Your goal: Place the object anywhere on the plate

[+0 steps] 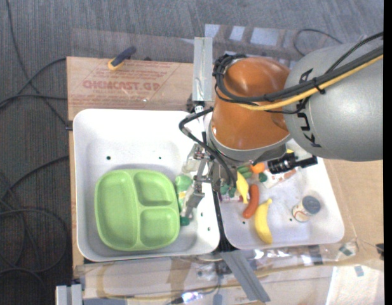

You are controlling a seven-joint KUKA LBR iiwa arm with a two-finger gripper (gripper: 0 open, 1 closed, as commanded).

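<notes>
gripper (193, 201): low over the divide between the two bins, at left bin's right edge; open or closed cannot tell

arm (335, 107): grey, reaching in from the right, above and right of gripper; orange band (253, 100) directly above it

green object (183, 183): small, pale green, just left of gripper, right beside plate's right rim; held or not, cannot tell

darker green bit (185, 220): just below-left of gripper, at plate's lower right corner; same object or separate, cannot tell

plate (119, 215): green, three compartments, left of gripper, lying flat in left bin's lower half

left bin (107, 132): white, left of gripper, bare floor above the plate

right bin (323, 227): white, right of gripper

banana (263, 221): yellow, below-right of gripper, well apart from plate

orange-red long item (251, 202): right of gripper, touching or just beside banana's upper end

small yellow piece (242, 184): right of gripper, just above the orange-red item

black marker-like item (291, 164): up-right of gripper, partly under the arm

round grey item (310, 204): far right of gripper, near right bin's right wall

cardboard sheet (126, 84): up-left of gripper, behind left bin
</notes>
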